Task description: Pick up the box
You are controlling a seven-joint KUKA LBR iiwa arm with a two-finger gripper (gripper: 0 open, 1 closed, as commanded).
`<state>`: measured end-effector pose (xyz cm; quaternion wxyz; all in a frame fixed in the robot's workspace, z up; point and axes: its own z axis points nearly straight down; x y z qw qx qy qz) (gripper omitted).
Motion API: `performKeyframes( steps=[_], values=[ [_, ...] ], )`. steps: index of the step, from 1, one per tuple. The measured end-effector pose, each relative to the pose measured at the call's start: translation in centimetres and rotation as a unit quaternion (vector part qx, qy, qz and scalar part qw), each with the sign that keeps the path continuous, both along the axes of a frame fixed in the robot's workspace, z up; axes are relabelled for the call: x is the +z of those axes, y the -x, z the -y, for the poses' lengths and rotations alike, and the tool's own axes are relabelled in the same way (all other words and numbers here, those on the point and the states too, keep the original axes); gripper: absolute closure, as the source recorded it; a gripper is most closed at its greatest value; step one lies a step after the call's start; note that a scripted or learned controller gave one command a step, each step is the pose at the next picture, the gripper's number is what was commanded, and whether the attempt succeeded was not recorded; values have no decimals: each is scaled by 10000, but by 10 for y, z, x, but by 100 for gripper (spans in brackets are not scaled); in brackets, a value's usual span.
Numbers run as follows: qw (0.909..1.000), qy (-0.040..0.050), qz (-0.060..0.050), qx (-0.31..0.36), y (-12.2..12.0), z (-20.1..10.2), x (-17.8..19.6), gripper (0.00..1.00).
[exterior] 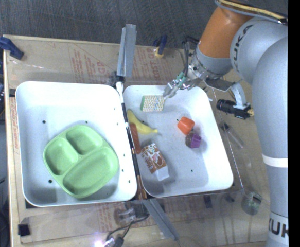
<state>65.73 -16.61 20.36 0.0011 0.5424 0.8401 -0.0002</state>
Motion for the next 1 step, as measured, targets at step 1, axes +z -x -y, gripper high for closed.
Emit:
performKeyframes(
  steps=[1],
  values=[
    [10000,0,-1,0,0,0,0,0]
  ],
)
